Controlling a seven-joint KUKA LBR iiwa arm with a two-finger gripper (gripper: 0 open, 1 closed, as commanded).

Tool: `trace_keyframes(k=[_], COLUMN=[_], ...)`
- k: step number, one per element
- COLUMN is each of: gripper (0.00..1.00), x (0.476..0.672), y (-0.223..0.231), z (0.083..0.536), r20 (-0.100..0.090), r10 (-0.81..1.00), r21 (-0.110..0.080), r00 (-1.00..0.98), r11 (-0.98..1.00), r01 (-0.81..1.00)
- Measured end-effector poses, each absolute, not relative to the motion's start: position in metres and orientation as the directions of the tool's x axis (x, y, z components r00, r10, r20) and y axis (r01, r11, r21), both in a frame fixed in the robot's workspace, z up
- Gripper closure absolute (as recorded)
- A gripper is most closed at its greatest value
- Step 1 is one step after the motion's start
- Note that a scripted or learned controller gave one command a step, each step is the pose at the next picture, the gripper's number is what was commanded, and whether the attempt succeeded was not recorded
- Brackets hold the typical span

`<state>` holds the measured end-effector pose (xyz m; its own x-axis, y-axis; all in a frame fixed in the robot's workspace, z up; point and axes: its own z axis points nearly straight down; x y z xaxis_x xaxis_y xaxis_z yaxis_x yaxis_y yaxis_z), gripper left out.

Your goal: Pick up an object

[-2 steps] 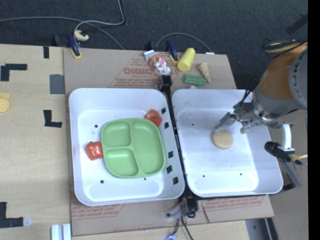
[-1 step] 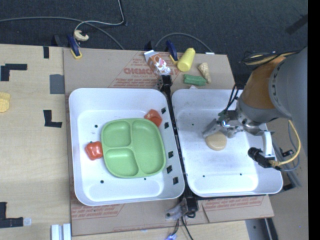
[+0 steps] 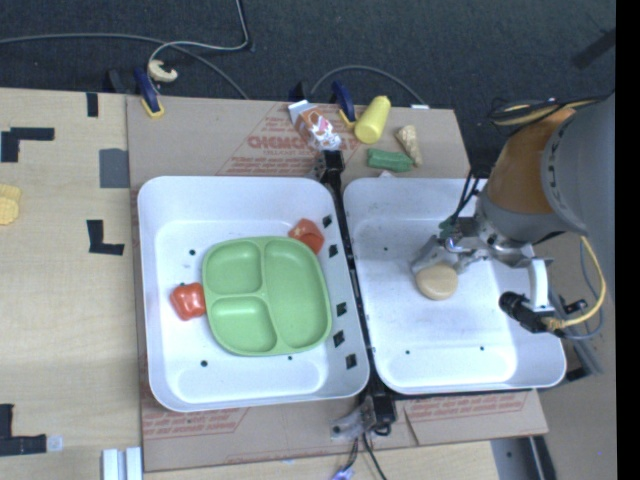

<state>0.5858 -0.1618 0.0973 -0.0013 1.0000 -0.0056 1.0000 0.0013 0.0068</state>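
While the gripper [image 3: 440,259] hangs low in the right bin [image 3: 400,353], its fingers spread apart, a tan round object [image 3: 437,283] lies just beneath — touching or nearly so, not clasped. Left of that object, a green divided plate [image 3: 268,295] fills the left bin [image 3: 170,368].

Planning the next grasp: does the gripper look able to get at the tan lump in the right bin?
Probably yes. The gripper is right above the tan lump, which lies alone on the right bin's floor, well off the walls, with nothing beside it.
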Motion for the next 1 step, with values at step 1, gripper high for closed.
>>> trace_keyframes(k=[1], gripper=[1.0], x=[0.6524], y=[-0.0977], z=[0.0854], r20=[0.0], r10=[1.0], r21=[0.003], r00=[-0.003], r11=[0.003], r01=[1.0])
